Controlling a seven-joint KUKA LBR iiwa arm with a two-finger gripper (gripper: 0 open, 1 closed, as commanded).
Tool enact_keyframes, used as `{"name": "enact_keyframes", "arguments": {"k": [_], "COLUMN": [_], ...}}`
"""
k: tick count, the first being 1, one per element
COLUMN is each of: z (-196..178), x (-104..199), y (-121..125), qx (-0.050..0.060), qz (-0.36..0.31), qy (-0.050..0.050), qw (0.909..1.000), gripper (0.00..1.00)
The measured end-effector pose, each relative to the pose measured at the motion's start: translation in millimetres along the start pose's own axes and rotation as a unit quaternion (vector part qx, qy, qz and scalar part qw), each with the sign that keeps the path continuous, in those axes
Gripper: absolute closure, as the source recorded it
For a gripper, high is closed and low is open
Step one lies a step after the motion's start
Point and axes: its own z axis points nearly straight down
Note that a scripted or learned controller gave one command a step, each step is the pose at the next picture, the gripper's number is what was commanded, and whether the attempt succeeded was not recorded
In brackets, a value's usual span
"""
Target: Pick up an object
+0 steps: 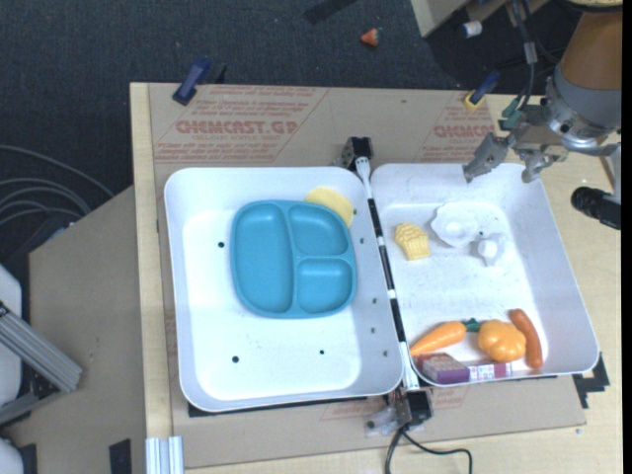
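Nearest the camera, along the bottom edge of the right bin [563,294], there's a little pile jammed into the lower corner: a carrot [437,337], an orange pepper [501,341], a thin red-orange piece [528,336] that looks like a sausage or chilli, and a purple-and-white packet [466,370] lying flat against the rim. They're all touching or nearly so, which I'd guess makes them awkward to grab one at a time.

Further up the same bin things are more spread out — a yellow corn-like chunk [413,242] sits just beside the divider, and a white crumpled object [464,225] with a small grey-white bit [488,250] next to it blends into the bin floor. Those are probably the easier targets since they sit apart.

The left bin [197,344] holds a blue compartment tray [292,258] roughly in the middle, with a pale yellow item [332,203] tucked at its upper right corner.

Up at the far edge, upper right of the frame, the tool [512,159] hangs over the top rim of the right bin with its two fingers spread apart and nothing between them. It's pointing down, so my read is it's lining up to drop into the bin — nothing picked yet. Whatever it goes for is well below it in the frame.
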Motion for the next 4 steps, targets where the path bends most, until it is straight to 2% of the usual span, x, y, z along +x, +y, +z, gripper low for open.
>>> {"name": "enact_keyframes", "arguments": {"k": [1,2,3,4], "z": [141.6,162.7,162.6,152.9], "x": [-1.1,23.2,31.1,31.0], "y": [-13.3,-94.1,-154.8,-154.5], "qx": [0.000,0.001,0.000,-0.001], "qz": [0.000,0.000,0.001,0.001], "qy": [0.000,0.000,0.000,0.000], "qw": [1.0000,1.0000,1.0000,1.0000], "gripper": [0.00,0.00,0.00,1.00]}}
